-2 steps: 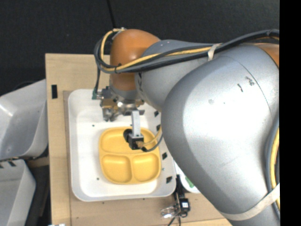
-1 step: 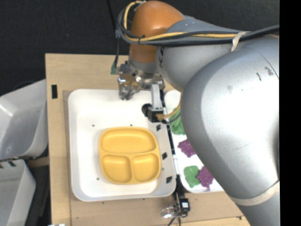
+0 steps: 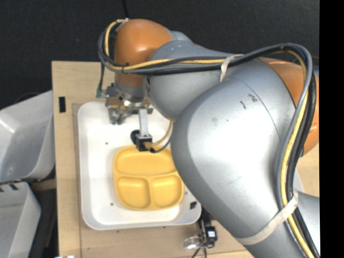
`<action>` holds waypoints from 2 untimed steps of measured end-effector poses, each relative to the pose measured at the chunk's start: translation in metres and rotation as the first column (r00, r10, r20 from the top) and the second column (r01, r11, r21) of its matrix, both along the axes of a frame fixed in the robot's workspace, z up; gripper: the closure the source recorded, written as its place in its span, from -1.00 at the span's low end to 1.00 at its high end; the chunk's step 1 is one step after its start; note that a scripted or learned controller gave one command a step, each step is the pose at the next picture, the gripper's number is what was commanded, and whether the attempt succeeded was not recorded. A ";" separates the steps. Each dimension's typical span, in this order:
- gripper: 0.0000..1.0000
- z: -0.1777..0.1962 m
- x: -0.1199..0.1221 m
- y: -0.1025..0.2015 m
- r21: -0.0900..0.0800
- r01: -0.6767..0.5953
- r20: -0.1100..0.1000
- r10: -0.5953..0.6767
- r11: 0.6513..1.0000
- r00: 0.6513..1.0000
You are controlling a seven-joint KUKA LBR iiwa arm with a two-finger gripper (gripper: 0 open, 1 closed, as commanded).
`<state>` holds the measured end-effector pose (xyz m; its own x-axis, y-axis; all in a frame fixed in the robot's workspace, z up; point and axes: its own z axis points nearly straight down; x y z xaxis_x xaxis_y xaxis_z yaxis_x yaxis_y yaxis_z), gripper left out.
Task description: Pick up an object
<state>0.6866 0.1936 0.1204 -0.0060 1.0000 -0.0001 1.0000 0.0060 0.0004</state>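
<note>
A yellow three-compartment plate (image 3: 146, 179) lies flat in the near half of the white bin (image 3: 92, 165). My gripper (image 3: 119, 112) hangs over the far end of this bin, beyond the plate's far edge and a little to its left. Nothing shows between the gripper and the bin floor there. The grey arm crosses from the right and hides the plate's right edge and the whole right side of the bench.
The bin's left rim and near rim stand close around the plate. Bare bin floor lies at the far left. A white housing (image 3: 24, 138) stands off the bench's left edge. A small metal clip with wires (image 3: 200, 239) sits by the bin's near right corner.
</note>
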 end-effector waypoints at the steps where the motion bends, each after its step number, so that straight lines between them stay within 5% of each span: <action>1: 1.00 0.009 -0.001 -0.010 -0.001 0.003 0.000 -0.003 1.000 1.000; 2: 1.00 0.023 0.004 -0.075 -0.002 0.010 0.000 -0.010 1.000 1.000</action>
<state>0.6901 0.1184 0.1432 0.0038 1.0000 -0.0023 1.0000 -0.0038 0.0007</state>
